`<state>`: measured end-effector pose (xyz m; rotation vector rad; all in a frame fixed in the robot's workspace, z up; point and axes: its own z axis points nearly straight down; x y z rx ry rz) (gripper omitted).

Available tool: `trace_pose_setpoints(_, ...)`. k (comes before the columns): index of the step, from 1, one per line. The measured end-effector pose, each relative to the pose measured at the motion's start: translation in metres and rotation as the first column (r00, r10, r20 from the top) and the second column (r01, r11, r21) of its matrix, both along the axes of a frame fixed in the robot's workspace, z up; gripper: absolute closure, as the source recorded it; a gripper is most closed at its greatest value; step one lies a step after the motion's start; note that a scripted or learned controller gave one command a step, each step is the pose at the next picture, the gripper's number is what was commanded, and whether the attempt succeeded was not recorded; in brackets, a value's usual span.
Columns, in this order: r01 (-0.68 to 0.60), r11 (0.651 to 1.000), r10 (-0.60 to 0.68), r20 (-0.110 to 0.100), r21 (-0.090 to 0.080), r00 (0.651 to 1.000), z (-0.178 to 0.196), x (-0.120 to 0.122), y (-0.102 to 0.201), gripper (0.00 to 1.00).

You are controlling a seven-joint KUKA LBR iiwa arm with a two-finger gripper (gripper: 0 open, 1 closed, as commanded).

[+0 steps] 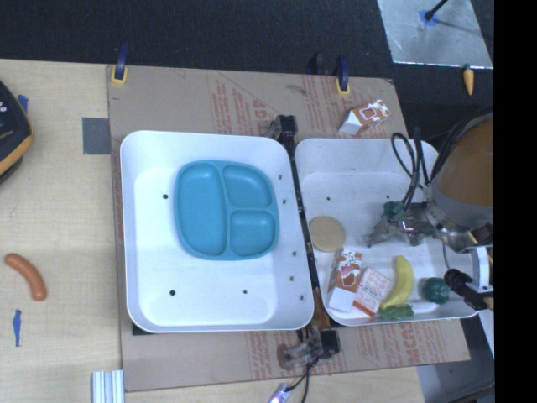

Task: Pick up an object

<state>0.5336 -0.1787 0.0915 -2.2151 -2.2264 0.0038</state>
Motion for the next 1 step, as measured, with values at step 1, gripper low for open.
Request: trace_pose_setpoints(1,0.001,1.0,-0.001,0.001,0.001,1.0,0.0009,0.0892,-0.033,0.0)
